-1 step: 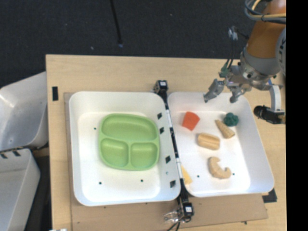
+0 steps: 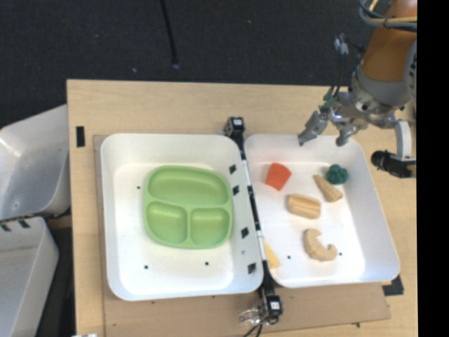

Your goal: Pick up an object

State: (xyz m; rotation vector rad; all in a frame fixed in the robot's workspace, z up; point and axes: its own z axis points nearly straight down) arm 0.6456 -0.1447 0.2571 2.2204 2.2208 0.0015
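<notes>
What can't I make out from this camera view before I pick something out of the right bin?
- Yellow piece: partly tucked at the divider between the bins; its shape is unclear.
- Green object: too small and dark to identify.
- Arm: cut off by the top and right edges.
- Gripper: hangs over the right bin's far rim with fingers spread; its height above the bin can't be judged.

From my remote station I see the grey arm with its orange band [image 2: 388, 51] reaching in at upper right, wrist angled down; its two-finger metal gripper [image 2: 325, 136] hangs with fingers spread apart, nothing between them.
</notes>
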